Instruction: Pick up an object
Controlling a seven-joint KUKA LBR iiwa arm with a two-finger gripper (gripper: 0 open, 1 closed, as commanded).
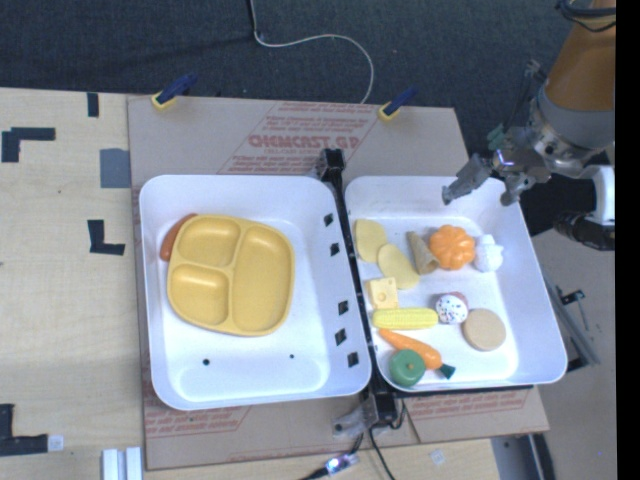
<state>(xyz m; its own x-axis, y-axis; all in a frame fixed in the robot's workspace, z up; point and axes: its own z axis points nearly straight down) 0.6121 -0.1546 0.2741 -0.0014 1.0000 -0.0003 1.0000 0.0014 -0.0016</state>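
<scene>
The right bin [520, 363] holds several toy foods: an orange pumpkin [452, 247], a corn cob [405, 319], a carrot [412, 345], a cheese cube [383, 292], two pale yellow slices [384, 252], a round cracker [485, 330], a speckled ball [452, 309], a green round piece [406, 368] and a white piece [489, 255]. My gripper [487, 188] hangs above the bin's far right corner, its two dark fingers spread apart with nothing between them. It stands up and to the right of the pumpkin.
The left bin [165, 368] holds a yellow divided plate [231, 273] with a red-orange object [168, 240] peeking from under its left edge. Black clips run along the seam between the bins. A white cable [310, 40] lies beyond the cardboard.
</scene>
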